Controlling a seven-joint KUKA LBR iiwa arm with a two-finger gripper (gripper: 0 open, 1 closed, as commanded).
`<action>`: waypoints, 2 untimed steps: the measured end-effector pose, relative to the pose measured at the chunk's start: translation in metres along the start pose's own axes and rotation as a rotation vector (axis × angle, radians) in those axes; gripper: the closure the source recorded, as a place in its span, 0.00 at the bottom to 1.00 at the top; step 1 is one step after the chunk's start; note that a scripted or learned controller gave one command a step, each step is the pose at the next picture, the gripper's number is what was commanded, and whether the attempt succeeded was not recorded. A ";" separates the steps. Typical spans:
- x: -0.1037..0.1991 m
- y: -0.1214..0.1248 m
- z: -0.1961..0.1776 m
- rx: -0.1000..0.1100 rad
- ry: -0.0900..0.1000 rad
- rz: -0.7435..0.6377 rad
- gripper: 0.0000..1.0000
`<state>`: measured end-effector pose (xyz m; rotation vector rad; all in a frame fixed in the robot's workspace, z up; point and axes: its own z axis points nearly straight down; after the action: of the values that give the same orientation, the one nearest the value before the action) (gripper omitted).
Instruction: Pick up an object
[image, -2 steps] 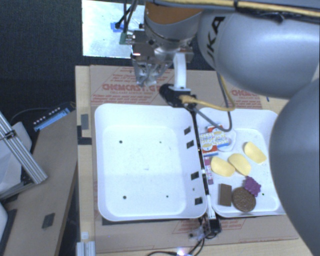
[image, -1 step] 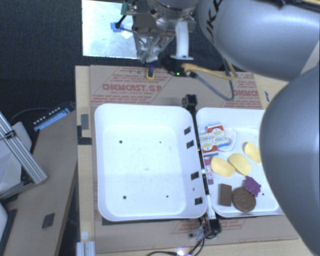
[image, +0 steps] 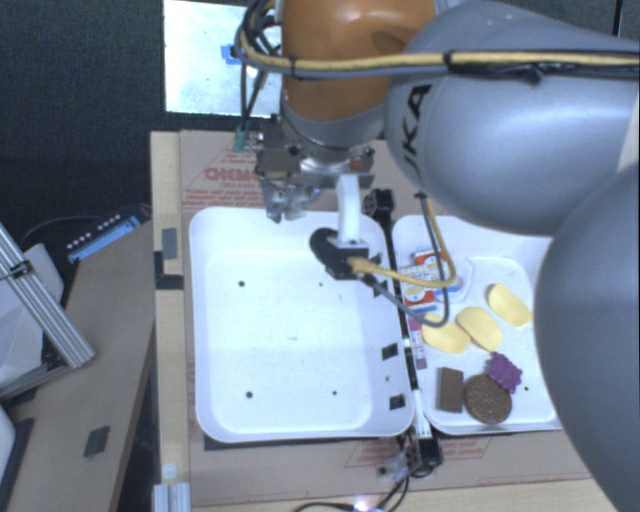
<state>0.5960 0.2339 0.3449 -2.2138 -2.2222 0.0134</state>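
The left bin (image: 290, 400) is shallow and white, with a few small dark dots on its floor. Touching its right side is the right bin (image: 480, 272). Under the left bin lies a cardboard sheet (image: 215, 180) with red print, showing beyond its far edge. Left of the left bin is the tan bench (image: 110, 330), bearing a slanted metal rail (image: 45, 310) and a black and blue strip (image: 100, 232). Beyond its far edge hang a dark cloth (image: 70, 110) and a bright panel (image: 200, 60). Off its near right corner sits a tangle of wires (image: 410, 460).

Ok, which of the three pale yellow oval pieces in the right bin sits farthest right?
The upper pale yellow oval piece, nearest the grey arm; the other two lie left of it and lower, toward the divider.
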 end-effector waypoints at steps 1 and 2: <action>0.000 0.069 -0.105 -0.024 0.007 0.000 1.00; 0.000 0.072 -0.104 -0.013 0.004 -0.001 1.00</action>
<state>0.6686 0.2342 0.4479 -2.2172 -2.2278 -0.0046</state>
